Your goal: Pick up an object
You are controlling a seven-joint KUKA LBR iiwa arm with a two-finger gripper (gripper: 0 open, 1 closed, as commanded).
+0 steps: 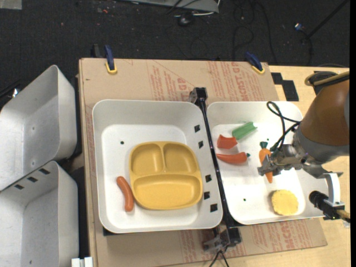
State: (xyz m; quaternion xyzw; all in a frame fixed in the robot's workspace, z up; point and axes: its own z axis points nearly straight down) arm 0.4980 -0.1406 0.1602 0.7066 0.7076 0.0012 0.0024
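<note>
Claw [269, 166] low inside the right bin [261, 218], toward that bin's right half, directly over a small orange carrot-like piece [266, 148]. Orange shows both above and below the claw; fingers are lost in the dark metal and cables, so cannot tell if they are apart or together, or whether the piece is gripped.

Right bin contents: green piece [244, 130] near the far edge, two red pepper-like pieces [226, 142] [232, 158] left of the claw toward the divider between the bins, yellow round disc [285, 202] near the front right corner, apart from the claw.

Left bin [105, 149]: yellow divided tray [165, 176] at centre; red sausage [125, 193] just beside the tray's left front edge, lying at a slant.

Both bins sit on a brown board [167, 77] on the table.
</note>
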